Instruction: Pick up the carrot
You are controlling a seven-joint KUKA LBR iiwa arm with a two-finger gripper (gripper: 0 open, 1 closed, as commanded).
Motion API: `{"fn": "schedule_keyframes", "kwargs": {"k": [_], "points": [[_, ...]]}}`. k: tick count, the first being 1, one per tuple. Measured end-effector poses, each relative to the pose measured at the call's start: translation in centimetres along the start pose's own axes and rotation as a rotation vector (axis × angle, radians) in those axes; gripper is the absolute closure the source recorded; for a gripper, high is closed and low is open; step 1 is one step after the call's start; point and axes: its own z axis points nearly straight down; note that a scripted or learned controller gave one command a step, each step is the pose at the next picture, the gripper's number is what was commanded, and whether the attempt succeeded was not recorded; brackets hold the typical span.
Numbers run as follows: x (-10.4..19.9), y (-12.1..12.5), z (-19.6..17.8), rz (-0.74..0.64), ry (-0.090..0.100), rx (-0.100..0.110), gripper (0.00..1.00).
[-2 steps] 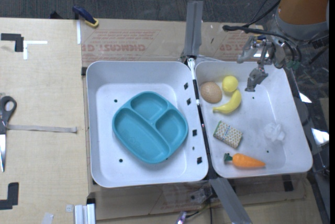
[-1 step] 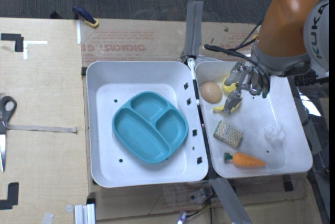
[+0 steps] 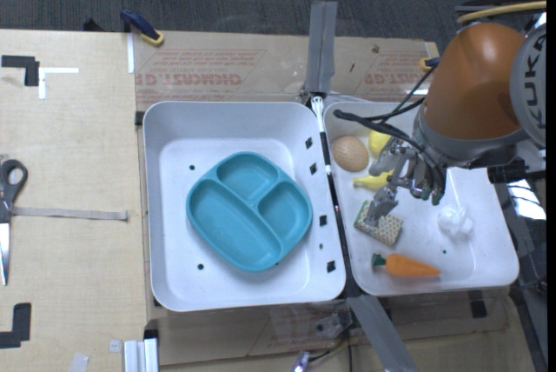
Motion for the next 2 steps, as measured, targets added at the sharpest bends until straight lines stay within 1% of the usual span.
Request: {"fn": "schedule_keyframes", "kwargs": {"k": [1, 2], "points": [[5.7, 2.9, 0.0, -0.061, 0.000, -0.001, 0.00], [3.7, -5.1, 0.0, 0.018, -0.002, 0.000, 0.00]]}}
